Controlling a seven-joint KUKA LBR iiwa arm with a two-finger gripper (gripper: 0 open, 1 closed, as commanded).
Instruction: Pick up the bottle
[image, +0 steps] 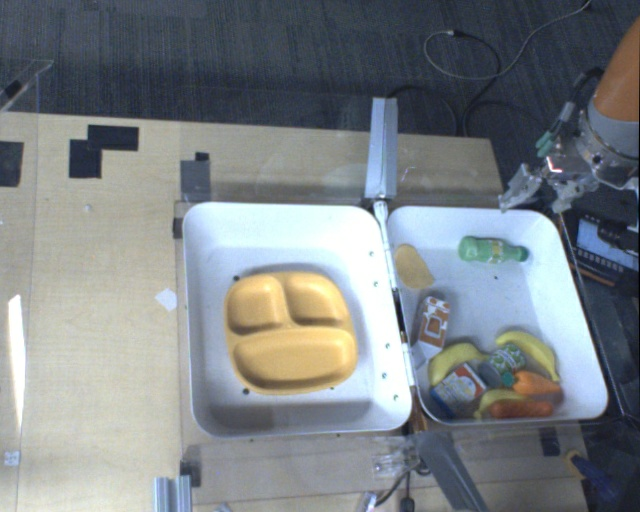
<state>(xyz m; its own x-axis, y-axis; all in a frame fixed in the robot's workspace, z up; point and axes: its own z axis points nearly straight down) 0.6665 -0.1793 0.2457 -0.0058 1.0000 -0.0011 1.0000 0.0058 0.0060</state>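
Resting on a pale wooden surface (100, 300) above dark carpet, two glossy white bins sit side by side. The green bottle (492, 250) lies on its side in the right bin (560, 250) — far end, apart from the fruit pile. The gripper (545, 190) hovers outside the bin's far-right corner; finger state cannot be determined. A yellow compartment tray (290, 330) — rounded, matte — occupies the left bin (200, 300).

tray (290, 332) lies in the left bin (200, 300); bottle (492, 250) lies at the right bin's (570, 290) back, bananas (455, 358) and carton (433, 320) nearer the front
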